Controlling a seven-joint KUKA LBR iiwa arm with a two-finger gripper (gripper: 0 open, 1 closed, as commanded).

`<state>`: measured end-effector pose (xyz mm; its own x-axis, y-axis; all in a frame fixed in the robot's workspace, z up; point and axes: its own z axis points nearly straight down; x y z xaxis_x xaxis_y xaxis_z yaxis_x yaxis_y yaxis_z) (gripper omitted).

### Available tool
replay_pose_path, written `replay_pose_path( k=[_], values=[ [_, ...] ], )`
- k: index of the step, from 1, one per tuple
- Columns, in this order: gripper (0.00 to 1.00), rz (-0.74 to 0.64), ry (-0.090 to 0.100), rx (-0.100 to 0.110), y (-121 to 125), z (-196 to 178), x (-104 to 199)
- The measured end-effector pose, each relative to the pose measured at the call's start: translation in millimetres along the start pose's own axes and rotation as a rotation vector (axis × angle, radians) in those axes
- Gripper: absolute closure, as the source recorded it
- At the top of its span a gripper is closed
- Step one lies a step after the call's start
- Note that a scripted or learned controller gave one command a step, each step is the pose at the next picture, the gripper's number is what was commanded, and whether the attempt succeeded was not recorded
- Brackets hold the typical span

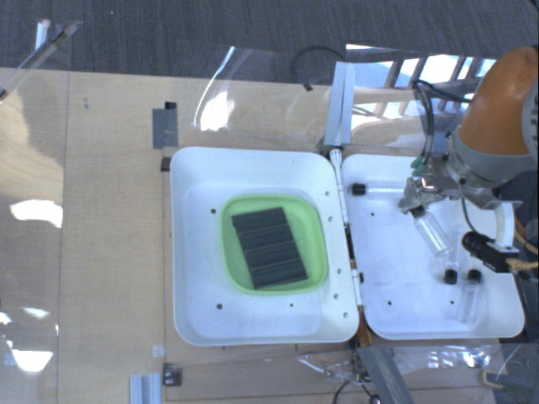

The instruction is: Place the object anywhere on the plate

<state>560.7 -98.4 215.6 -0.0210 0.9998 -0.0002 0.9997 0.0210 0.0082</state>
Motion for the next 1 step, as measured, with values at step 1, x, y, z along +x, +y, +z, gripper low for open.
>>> replay_pose_path(
  k=[1],
  values=[
    [1.0,-0.15,0.001,0.003,30.7,28.5,72.4]
  ],
)
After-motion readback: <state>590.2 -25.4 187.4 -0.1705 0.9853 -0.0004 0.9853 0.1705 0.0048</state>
